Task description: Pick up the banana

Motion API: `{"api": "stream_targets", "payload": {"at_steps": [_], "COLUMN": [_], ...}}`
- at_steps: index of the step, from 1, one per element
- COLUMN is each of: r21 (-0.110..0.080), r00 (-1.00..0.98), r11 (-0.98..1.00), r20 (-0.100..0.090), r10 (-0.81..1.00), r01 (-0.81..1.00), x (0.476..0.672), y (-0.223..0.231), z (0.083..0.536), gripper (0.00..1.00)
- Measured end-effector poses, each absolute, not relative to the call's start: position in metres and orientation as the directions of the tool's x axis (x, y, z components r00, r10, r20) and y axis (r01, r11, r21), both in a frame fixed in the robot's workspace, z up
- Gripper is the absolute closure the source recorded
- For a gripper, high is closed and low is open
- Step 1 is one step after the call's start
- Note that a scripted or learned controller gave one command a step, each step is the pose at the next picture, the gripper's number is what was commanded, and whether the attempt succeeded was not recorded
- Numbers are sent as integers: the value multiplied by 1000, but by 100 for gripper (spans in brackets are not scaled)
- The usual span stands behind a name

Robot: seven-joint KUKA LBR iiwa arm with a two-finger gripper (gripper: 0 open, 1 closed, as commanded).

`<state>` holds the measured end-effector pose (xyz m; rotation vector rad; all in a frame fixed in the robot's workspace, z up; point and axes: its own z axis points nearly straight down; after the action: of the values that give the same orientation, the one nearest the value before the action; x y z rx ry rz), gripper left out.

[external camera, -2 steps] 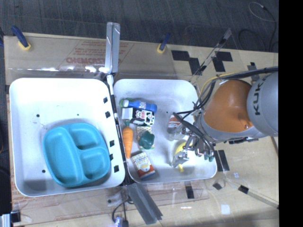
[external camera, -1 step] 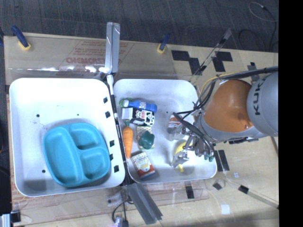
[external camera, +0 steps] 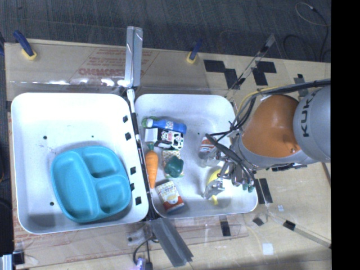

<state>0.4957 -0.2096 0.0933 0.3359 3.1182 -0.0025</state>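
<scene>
The banana lies in the right bin near its front right corner. Only small yellow patches of it show beneath the gripper. The gripper hangs low over the banana, at the end of the grey arm with its orange band, which reaches in from the right. Cables and the wrist hide most of the banana, and I cannot see whether it is gripped.
Also in the right bin are a carrot, a blue and white carton, a dark green object, a small red-labelled packet and a can. The left bin holds a blue divided plate.
</scene>
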Motion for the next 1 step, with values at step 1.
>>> {"api": "stream_targets", "payload": {"at_steps": [1], "r21": [-1], "r00": [-988], "r11": [988], "r20": [-3], "r10": [153], "r01": [153], "x": [516], "y": [-204], "z": [176], "gripper": [0]}}
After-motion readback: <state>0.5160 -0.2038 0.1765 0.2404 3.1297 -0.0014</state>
